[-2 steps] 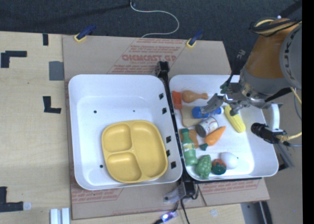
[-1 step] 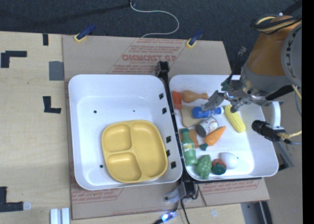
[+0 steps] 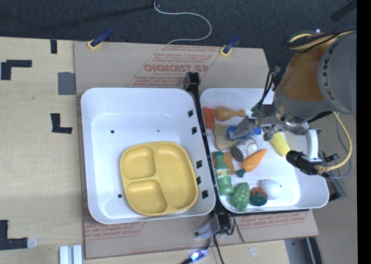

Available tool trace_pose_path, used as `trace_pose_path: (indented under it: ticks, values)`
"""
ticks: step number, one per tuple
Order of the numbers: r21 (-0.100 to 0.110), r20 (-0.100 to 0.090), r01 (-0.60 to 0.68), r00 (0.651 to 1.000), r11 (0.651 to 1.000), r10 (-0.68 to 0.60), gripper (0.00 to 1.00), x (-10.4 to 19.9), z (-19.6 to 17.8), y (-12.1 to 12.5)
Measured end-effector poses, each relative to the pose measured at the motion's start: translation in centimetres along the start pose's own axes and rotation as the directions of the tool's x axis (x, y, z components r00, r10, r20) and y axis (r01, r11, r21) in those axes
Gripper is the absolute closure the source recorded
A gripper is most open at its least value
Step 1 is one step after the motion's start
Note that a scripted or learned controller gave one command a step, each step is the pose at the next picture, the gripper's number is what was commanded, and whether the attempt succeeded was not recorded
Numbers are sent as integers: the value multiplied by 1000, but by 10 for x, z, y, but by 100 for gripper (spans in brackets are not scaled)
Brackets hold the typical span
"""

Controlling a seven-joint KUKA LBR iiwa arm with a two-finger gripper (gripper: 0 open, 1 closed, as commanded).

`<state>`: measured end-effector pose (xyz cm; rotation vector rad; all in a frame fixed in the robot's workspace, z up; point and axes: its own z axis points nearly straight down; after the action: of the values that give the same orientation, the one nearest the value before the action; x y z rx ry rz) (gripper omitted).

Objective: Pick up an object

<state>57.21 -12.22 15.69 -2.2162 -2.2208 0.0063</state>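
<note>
Objects for picking are gathered in the right bin (image 3: pixel 301 196), in the lower right of the frame: an orange carrot (image 3: pixel 254 160) lying tilted near the middle, a small grey can (image 3: pixel 241 150) touching its upper left end, a yellow corn cob (image 3: pixel 279 143) to the right, a green bottle-shaped piece (image 3: pixel 222 176) along the left wall, a green leafy toy (image 3: pixel 240 195) and a white egg-like item (image 3: pixel 270 187) near the bottom edge, and a tan pear-shaped piece (image 3: pixel 227 113) toward the top. The gripper (image 3: pixel 250 125) is seen low over the upper middle of this pile, above a blue item (image 3: pixel 235 132); whether its fingers are spread or closed cannot be told, and nothing is visibly held. The lower right corner of the right bin is bare white. In the left bin (image 3: pixel 98 106) a yellow divided plate (image 3: pixel 158 177) sits toward the lower right, with open floor above and to its left. Both bins rest on cardboard (image 3: pixel 168 66) over the worktop (image 3: pixel 35 158).
</note>
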Motion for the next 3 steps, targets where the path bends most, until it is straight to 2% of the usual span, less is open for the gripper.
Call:
trace_pose_path:
  ticks: [1, 2, 3]
  values:
    - [1, 1, -1, 1000, 1000, 1, 0, 2, 63, -5]
    - [-9, 4, -1, 1000, 1000, 1, 0, 1, 71, -4]
    - [-10, 4, 0, 1000, 1000, 0, 100, 1, 60, -4]
